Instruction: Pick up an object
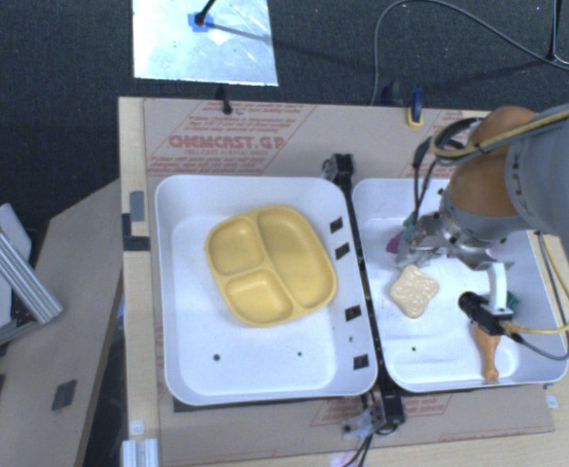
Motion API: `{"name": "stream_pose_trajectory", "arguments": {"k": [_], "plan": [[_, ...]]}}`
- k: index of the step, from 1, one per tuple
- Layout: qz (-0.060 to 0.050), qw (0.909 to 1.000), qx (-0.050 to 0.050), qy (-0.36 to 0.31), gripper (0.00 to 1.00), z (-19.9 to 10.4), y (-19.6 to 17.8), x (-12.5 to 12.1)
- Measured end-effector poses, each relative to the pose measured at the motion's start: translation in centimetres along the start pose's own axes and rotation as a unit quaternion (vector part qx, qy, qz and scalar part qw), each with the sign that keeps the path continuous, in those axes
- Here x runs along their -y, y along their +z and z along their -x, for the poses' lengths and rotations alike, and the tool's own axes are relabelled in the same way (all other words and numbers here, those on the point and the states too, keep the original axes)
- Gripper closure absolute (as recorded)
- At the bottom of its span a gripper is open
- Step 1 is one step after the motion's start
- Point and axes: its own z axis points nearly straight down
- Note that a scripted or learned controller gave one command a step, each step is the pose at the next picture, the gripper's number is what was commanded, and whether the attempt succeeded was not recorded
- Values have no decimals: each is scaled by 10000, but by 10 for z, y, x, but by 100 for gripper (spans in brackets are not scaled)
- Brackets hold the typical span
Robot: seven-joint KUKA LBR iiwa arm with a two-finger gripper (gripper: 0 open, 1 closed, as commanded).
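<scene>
You are looking down on a bench (131, 163) covered by a brown sheet (235, 139) printed with red lettering. Two shallow white bins sit on it side by side, touching along a seam lined with small black clips (342, 251).

The left bin (265, 363) holds a yellow divided plate (269, 264) with three compartments, lying flat and turned at a slant near the bin's middle.

The grey arm (547, 173) comes in from the right, its orange band (483, 173) above the wrist, and the hand (418, 241) hangs low over the upper left part of the right bin (430, 358). From this angle you cannot tell whether the hand is wide or narrow, and you see nothing held in it.

In the right bin, a tan waffle-shaped piece (413, 291) lies on the floor just below the hand. A small pink piece (394, 245) sits just beside the hand on its left, too hidden to identify. An orange carrot-shaped piece (488, 350) lies near the bin's lower right corner, well apart from the hand.

Around the bench, the floor is dark carpet (51, 66). A shiny metal plate (204, 29) lies on it beyond the bench. Thin cables (459, 16) loop across the carpet at the upper right. An aluminium frame (12, 275) slants in at the left edge.
</scene>
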Motion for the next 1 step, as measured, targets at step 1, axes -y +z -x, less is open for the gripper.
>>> {"name": "stream_pose_trajectory", "arguments": {"k": [1], "plan": [[7, 10000, 0, 5, 100, 7, -46, 0]]}}
